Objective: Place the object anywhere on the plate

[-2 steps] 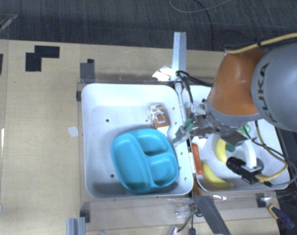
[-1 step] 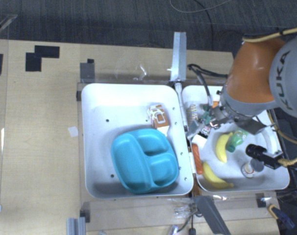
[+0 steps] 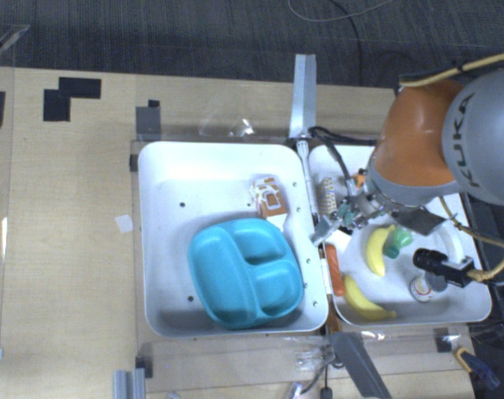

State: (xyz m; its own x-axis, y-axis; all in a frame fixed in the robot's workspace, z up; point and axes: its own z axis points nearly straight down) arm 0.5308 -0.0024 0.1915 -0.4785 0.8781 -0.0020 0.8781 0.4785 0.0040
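A blue divided plate [image 3: 245, 271] lies in the left bin [image 3: 165, 223], toward its front. A small brown and white object [image 3: 269, 196] sits just behind the plate, near the wall between the bins. My gripper [image 3: 343, 214] hangs low over the left side of the right bin [image 3: 476, 310], beside that wall. Just to its right lie a yellow banana [image 3: 374, 252] and a green piece [image 3: 397, 241]. An orange carrot-like piece [image 3: 333, 269] and a second banana [image 3: 367, 300] lie in front of it. The wrist hides what is under the gripper.
A pale ribbed object [image 3: 327, 194] lies at the back left of the right bin. A small round item [image 3: 420, 288] sits near the front right. The grey and orange arm [image 3: 427, 140] covers the back of the right bin.
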